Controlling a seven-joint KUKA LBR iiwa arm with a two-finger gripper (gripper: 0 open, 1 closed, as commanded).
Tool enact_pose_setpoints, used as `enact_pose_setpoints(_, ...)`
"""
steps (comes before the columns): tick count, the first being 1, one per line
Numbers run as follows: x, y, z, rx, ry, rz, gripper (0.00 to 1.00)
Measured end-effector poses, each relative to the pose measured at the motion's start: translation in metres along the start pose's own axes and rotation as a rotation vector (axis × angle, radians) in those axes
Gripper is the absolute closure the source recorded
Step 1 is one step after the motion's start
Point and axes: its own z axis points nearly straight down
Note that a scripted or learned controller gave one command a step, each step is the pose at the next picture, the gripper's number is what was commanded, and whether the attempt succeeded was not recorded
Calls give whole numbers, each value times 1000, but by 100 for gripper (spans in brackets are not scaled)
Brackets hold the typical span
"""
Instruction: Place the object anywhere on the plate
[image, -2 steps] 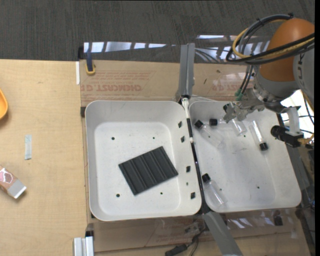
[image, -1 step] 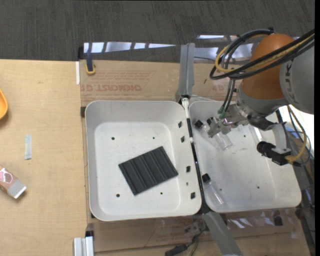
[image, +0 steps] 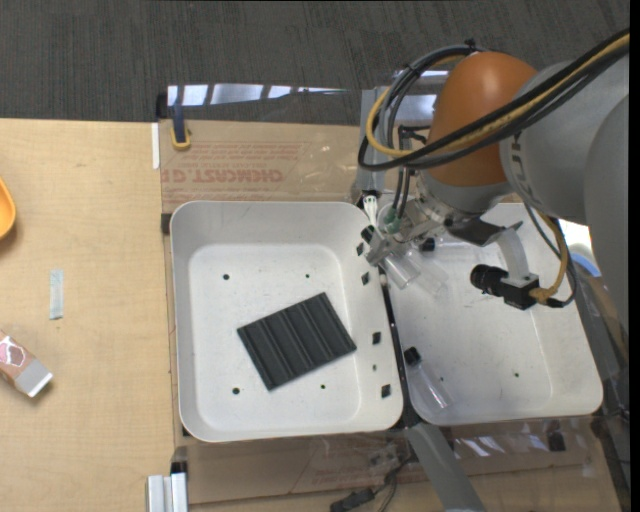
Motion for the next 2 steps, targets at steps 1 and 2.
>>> enact_pose_setpoints(1,55,-63,0,2,1,0,100)
enact_pose_setpoints(2,59,33,0,1,0,-52,100)
